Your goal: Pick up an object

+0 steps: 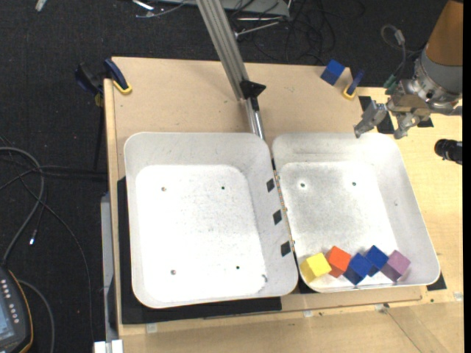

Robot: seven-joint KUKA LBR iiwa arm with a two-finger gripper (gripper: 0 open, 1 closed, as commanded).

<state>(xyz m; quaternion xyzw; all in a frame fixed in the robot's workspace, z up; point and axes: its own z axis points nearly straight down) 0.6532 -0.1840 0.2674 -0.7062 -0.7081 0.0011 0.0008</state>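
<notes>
- Gripper state comes first: its two fingers stand spread apart with nothing between them, hanging over the far right corner of the right bin.
- Nearest the camera, along that bin's near edge, five small cubes sit in a tight row: a yellow cube, an orange cube, two blue cubes and a purple cube. Neighbouring cubes touch or nearly touch.
- These cubes are the likely things to pick. They lie well apart from the gripper, toward the camera, across the whole bare floor of the bin. The row runs left to right along the near wall.
- The purple cube, at the row's right end, seems the nearest to the gripper and is free on one side.
- To the left, the left bin lies beside the right one, their edges meeting.
- Farther back, a lone blue block rests on the wooden bench, outside both bins.
- The arm enters from the right at the far side, orange band above a grey wrist, gripper held above the bin's rim rather than down inside.
</notes>
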